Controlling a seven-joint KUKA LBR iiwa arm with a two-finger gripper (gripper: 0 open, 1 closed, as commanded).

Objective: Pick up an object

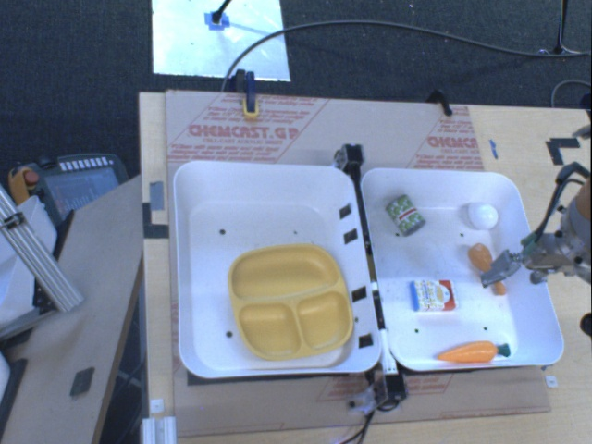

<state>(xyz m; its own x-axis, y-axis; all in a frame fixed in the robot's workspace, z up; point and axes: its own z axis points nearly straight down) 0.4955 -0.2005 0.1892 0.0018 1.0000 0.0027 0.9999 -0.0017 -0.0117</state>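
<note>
Approach step: tool (pixel 504 268), grip state unclear, beside orange sausage (pixel 485 265) at right bin's (pixel 546 340) 3 o'clock; next descend and close

Open floor (right bin (pixel 435 185)) mid-objects

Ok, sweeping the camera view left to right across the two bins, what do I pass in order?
Yellow divided tray in the left bin → in the right bin: green can → small white-and-blue box → white ball → pincer at the orange sausage-like piece.
</note>
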